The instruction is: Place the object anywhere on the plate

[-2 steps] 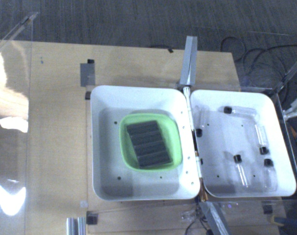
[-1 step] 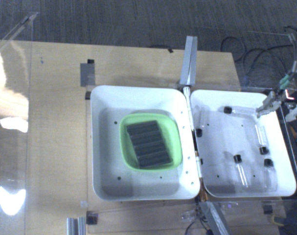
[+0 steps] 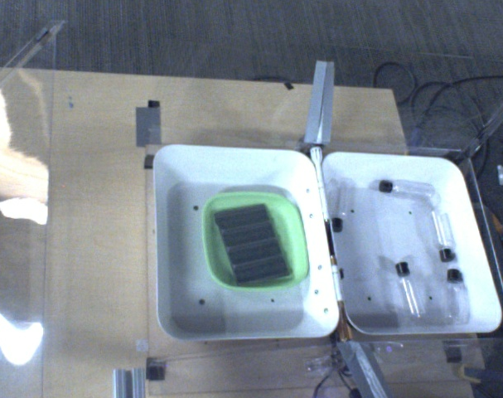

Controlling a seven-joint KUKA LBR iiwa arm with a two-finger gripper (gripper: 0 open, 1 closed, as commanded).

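Note:
A light green square plate (image 3: 216,257) sits in the middle of the left white bin (image 3: 176,305). A dark grey ribbed rectangular block (image 3: 251,243) lies flat on the plate, turned a little off the plate's edges. In the right white bin (image 3: 475,305) lie several clear vials with black caps, one (image 3: 408,287) near the middle, one (image 3: 442,235) by the right wall and one (image 3: 404,188) at the back.
A grey metal post (image 3: 320,102) stands behind the seam between the two bins. The wooden bench (image 3: 69,222) spreads to the left of the bins. Cables lie on the floor at the back right.

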